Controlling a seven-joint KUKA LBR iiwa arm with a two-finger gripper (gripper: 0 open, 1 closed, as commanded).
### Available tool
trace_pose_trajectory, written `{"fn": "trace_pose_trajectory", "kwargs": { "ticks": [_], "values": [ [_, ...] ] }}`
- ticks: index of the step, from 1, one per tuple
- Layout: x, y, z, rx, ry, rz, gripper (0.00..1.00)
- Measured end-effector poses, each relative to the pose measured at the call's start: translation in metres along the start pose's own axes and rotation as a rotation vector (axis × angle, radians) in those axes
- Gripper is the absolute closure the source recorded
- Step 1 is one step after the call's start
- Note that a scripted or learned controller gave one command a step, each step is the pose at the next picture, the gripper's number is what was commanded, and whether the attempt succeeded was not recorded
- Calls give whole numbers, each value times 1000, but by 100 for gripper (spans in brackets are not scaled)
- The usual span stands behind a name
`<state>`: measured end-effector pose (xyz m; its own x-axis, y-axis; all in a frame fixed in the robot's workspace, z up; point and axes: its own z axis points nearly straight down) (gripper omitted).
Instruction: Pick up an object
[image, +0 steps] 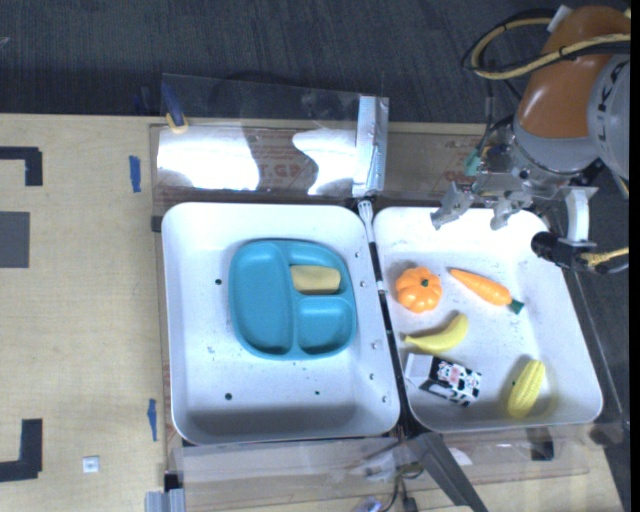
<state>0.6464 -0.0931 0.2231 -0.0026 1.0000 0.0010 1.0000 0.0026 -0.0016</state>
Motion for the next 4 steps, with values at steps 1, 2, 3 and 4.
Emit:
{"fn": "trace_pose_trajectory", "kwargs": {
  "ticks": [1, 2, 3, 4],
  "values": [
    [31, 9, 16, 2, 1, 166, 0],
    [-22, -26, 82, 6, -2, 143, 0],
    [-60, -17, 136, -2, 1, 223, 0],
    [-60, -16, 125, -6, 0, 224, 100]
  ]
}}
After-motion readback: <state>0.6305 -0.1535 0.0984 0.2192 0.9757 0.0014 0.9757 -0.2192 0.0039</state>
